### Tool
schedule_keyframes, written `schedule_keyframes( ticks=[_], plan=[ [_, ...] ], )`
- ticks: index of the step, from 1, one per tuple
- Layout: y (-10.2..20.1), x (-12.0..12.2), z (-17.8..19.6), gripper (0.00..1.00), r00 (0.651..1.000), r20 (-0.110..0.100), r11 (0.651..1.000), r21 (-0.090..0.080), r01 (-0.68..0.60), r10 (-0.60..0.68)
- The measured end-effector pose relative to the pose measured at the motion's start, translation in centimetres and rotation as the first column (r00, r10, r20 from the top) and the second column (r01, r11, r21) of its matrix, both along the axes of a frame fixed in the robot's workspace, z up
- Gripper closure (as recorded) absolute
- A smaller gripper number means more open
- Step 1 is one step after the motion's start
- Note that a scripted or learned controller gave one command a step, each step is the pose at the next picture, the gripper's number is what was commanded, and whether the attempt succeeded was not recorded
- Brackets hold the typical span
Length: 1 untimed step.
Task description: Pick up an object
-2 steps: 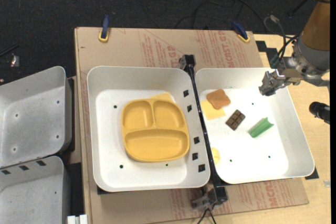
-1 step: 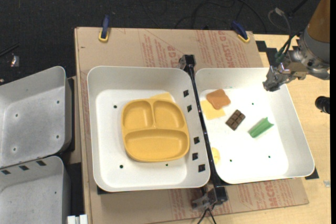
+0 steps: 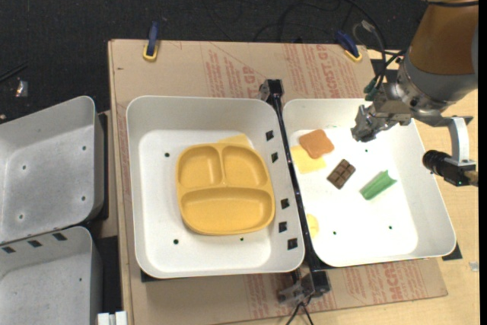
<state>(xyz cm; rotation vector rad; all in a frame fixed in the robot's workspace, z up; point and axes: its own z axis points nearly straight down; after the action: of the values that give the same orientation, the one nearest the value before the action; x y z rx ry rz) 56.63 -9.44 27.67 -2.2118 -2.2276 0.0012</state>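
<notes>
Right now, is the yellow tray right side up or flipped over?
Right side up. The yellow tray lies flat in the left bin, and its three hollow compartments face upward.

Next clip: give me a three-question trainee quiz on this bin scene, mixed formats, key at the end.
1. True or false: the yellow divided tray lies in the right bin.
2. Which item lies nearest the gripper? A) green block B) orange piece C) brown chocolate-like piece
3. Fill in: the brown piece lies between the orange piece and the ____ block.

Key: 1. False; it lies in the left bin. 2. B. 3. green.
</notes>
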Motion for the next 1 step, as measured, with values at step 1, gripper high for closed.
schedule_keyframes(
  ticks=[1],
  plan=[
    [5.03, -0.49, 0.08, 1.00, 1.000, 0.001, 1.000, -0.001, 0.001, -0.001]
  ],
)
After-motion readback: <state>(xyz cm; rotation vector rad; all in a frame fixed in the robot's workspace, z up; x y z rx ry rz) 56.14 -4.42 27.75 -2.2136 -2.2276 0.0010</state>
